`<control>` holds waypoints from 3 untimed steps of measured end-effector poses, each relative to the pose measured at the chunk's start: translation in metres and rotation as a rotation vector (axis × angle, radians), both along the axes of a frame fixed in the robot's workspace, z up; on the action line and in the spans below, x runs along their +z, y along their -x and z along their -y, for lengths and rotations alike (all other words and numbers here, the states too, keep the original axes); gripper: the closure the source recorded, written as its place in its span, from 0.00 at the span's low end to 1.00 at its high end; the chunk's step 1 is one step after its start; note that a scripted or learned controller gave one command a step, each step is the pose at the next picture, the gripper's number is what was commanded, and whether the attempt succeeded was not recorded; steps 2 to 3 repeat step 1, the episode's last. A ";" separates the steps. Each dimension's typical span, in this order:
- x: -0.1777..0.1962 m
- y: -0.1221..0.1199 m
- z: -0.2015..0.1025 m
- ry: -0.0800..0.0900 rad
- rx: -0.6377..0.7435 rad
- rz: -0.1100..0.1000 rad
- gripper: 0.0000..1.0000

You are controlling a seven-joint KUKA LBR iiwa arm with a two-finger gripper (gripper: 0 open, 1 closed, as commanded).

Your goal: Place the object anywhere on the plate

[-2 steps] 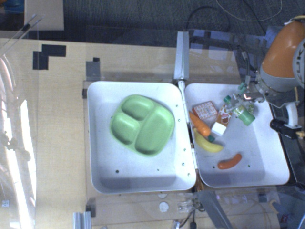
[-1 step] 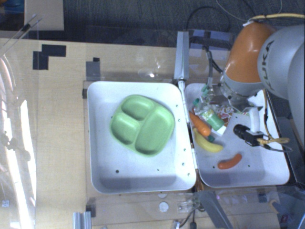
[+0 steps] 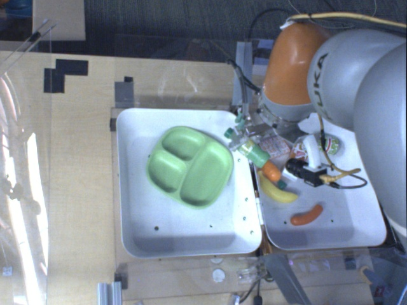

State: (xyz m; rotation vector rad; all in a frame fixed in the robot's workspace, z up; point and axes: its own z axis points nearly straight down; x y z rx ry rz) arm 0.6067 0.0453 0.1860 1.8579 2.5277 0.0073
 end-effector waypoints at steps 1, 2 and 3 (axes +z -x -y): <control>0.000 0.000 0.000 0.000 0.000 0.000 0.00; 0.000 0.000 0.000 0.000 0.000 0.000 0.00; 0.000 0.000 0.000 0.000 0.000 0.000 0.00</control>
